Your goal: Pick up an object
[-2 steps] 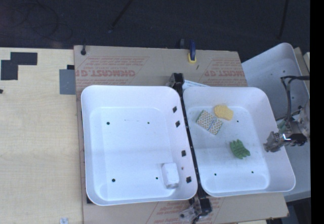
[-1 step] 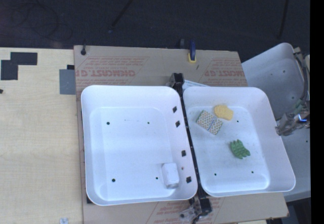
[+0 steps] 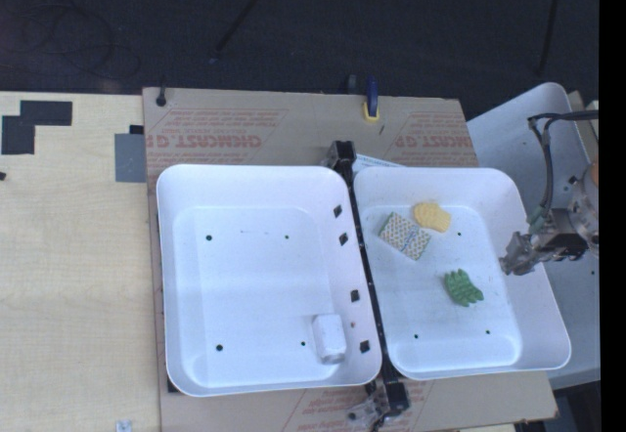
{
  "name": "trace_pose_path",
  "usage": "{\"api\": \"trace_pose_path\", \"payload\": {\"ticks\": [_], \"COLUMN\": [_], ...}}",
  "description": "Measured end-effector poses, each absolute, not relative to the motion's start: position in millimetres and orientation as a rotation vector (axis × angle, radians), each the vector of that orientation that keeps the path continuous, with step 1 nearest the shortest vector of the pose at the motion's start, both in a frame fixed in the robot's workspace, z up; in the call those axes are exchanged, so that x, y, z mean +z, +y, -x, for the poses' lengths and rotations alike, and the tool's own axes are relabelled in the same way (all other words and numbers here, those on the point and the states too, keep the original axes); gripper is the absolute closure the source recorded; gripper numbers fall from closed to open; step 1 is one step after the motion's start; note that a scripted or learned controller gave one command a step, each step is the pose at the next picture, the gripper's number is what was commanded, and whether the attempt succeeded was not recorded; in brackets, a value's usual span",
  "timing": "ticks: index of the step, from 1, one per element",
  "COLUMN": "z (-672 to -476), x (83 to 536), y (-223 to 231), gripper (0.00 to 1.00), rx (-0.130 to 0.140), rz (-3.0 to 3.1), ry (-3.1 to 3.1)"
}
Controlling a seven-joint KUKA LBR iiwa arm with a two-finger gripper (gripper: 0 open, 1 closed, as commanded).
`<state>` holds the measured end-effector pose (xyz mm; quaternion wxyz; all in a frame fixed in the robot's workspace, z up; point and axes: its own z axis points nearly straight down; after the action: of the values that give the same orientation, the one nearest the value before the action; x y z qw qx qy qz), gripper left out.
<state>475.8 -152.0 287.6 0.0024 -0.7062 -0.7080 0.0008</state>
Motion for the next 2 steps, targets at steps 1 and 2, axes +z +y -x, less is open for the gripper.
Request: {"api": "trace_pose_path", "payload": {"ticks": [1,2], "z": [-476.6,-476.6], "x": [327.8,361.5], "y": [-109.6,-14.7], "gripper": [1.00,1.00], "rx": [-0.003,-0.004], "rz": [2.216,2.208], "ry": [-2.227,-2.233]}}
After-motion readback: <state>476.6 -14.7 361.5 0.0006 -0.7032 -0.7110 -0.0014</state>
